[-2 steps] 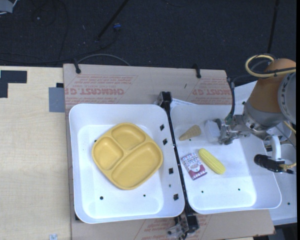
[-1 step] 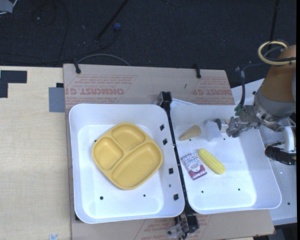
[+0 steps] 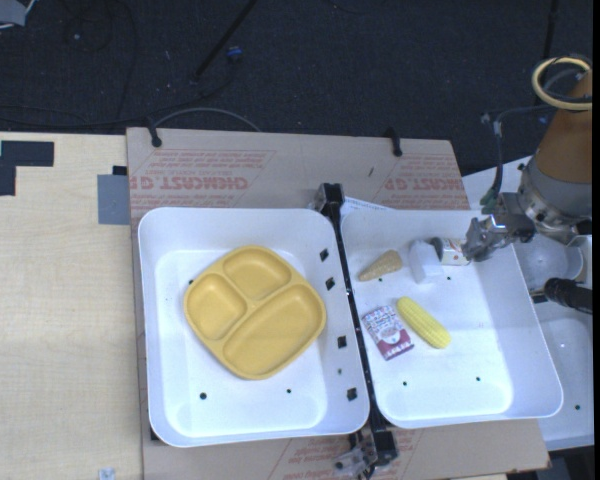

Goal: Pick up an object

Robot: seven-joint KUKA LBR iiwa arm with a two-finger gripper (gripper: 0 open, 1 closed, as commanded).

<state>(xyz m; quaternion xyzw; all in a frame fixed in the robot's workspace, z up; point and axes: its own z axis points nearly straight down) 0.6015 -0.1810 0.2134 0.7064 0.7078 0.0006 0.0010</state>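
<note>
Currently, the gripper (image 3: 450, 252) is being held low in the right bin (image 3: 500, 388), finger state unreadable. Nothing is seen grasped; the nearby white block (image 3: 424, 261) could be nudged aside.

One fixed camera, mounted above the bench (image 3: 50, 298), looks down at a slant. Both bins sit in the lower centre of frame: left bin (image 3: 170, 388) and right bin (image 3: 480, 398), side by side. Dark floor (image 3: 280, 48) with cables fills the top band. The arm (image 3: 560, 168) enters from the right edge. Moderate distance; both bins fit whole.
</note>
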